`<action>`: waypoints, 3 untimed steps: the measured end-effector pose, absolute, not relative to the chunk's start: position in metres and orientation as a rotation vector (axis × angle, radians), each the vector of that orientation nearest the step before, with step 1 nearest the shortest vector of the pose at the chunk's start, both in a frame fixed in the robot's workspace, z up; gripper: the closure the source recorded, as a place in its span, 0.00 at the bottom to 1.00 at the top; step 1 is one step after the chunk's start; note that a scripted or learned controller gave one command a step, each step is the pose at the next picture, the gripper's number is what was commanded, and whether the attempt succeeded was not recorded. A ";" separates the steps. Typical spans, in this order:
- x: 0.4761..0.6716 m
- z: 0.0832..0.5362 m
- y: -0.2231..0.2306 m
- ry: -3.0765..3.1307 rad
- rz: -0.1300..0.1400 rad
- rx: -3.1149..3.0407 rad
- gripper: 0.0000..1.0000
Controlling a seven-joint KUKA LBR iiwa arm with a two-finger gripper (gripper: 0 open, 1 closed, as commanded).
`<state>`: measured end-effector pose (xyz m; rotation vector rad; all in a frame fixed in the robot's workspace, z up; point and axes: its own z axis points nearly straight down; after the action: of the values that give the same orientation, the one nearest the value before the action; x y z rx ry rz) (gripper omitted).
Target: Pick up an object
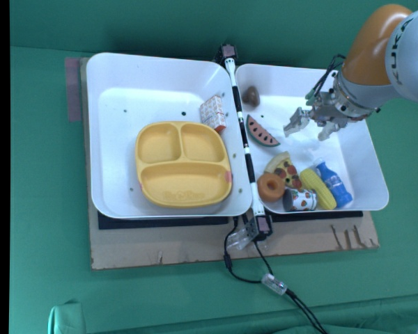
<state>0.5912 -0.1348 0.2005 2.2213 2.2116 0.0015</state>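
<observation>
Gripper [311,126] hovering over the right bin [366,160], fingers spread wide, gripping nothing. Watermelon slice [262,133] lying to its left; corn cob [318,188] and blue bottle [334,183] sitting below it.

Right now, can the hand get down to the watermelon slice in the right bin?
Probably yes. The hand hangs open over the right bin, and the watermelon slice lies by itself toward the divider, apart from the cluster of toys nearer the front.

Arm's open jaws [311,126] hover above right bin [366,160], holding nothing
</observation>
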 end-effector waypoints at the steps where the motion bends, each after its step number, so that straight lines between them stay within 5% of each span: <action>1: 0.666 0.187 -0.097 2.207 0.012 2.214 0.00; 2: 0.669 0.206 -0.100 2.191 0.024 2.207 1.00; 3: 0.622 0.285 -0.039 2.210 0.014 2.217 1.00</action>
<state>0.6217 -0.0390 0.2854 2.2175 2.2100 0.0141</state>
